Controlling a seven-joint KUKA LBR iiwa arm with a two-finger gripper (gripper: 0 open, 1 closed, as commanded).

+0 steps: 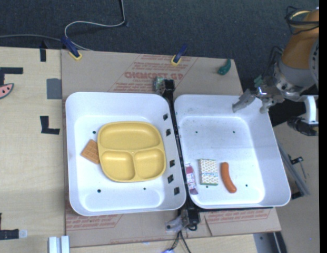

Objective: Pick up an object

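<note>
One yellow tray (132,151), one sausage (228,177), one packet (208,171); pincer (251,102) state unclear

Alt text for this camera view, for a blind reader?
The arm's gripper hovers over the right bin's far right corner, away from its sausage, patterned packet and small wrapper. The left bin holds a yellow divided tray.

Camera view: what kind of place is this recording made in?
Most likely a robot lab's pick-testing bench, not a kitchen: two white bins clipped onto cardboard, toy items like a yellow divided plate and orange sausage, and a claw over the right bin's rim.
</note>
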